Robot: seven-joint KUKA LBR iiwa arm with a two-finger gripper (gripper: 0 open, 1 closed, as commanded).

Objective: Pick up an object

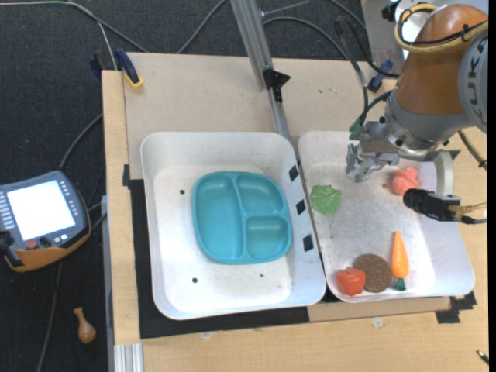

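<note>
My gripper (361,169) hangs over the back part of the right bin (434,281), fingers pointing down with nothing between them. A green leafy toy (325,199) lies just below and left of it. A pink toy (404,181) sits to its right. Near the bin's front lie an orange carrot (399,255), a brown round cookie (374,271) and a red tomato (350,281). A small teal piece (398,284) peeks out beside the cookie.
The left bin (167,285) holds a teal divided plate (241,215). A slanted metal post (260,45) rises behind the bins. A black cable fitting (431,202) hangs at the arm's right. A teach pendant (39,219) lies off the bench at left.
</note>
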